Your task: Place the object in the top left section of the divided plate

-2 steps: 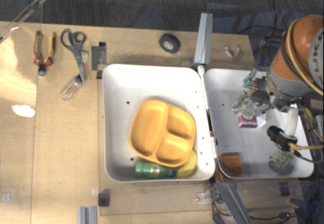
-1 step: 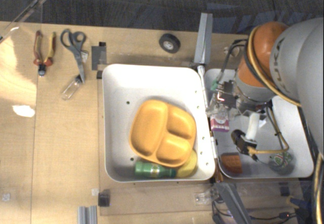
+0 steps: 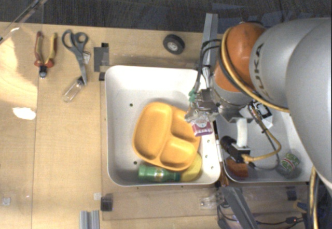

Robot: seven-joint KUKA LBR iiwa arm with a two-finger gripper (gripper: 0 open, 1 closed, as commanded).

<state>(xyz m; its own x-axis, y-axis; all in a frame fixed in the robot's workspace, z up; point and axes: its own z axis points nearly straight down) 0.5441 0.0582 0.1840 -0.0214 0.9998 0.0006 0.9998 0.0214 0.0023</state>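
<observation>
A yellow divided plate [image 3: 163, 137] lies tilted in the left bin [image 3: 119, 119], propped on a green can [image 3: 155, 173] and a yellow-green round thing [image 3: 193, 170] at its lower edge. My gripper [image 3: 200, 117] hangs over the plate's right rim, close to the wall between the bins. It is shut on a small purple-and-white packet [image 3: 202, 129], which dangles just below the fingertips above the plate's right section. The plate's large left section holds nothing.
The right bin [image 3: 303, 137] holds a brown object [image 3: 238, 171] and a green-and-white item [image 3: 289, 162], partly under the arm. On the bench beyond the bins lie scissors [image 3: 78, 49], red pliers [image 3: 44, 52] and a black tape roll [image 3: 174, 43].
</observation>
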